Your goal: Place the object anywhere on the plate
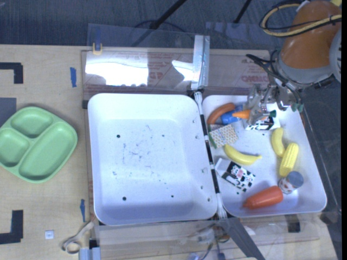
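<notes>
Your gripper (259, 108) hangs low over the far edge of the right bin (316, 186), above the orange carrot-shaped toy (220, 112) and small clutter there; you cannot tell from this angle how its jaws stand or whether anything sits between them. The green divided plate (36, 143) lies on the bench's left edge, well apart from both bins, while the left bin (103, 107) sits between it and the toys. Along the right bin's near edge lie a red-orange pepper (263, 197), a corn cob (288, 158) and a banana (242, 155) toward its middle.
</notes>
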`<action>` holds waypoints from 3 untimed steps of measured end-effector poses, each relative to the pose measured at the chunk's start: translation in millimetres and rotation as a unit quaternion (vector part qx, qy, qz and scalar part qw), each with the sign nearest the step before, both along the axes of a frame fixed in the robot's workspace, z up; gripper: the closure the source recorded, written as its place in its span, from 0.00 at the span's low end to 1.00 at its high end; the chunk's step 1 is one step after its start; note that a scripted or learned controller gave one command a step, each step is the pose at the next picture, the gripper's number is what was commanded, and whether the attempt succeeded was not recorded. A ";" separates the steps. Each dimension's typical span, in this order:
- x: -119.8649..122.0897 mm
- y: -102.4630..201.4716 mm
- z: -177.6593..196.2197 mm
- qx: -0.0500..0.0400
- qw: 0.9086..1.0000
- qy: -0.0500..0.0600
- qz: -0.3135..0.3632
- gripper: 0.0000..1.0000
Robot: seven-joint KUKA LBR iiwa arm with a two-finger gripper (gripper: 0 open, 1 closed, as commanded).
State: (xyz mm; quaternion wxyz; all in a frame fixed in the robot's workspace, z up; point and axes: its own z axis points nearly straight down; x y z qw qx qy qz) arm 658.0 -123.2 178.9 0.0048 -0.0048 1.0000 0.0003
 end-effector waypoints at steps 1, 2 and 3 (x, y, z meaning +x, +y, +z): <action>10.4 84.0 7.8 0.002 0.987 0.000 -0.163 1.00; 10.4 83.9 7.9 0.002 0.987 0.000 -0.163 0.00; -46.2 162.6 10.7 0.002 0.988 0.003 -0.156 0.00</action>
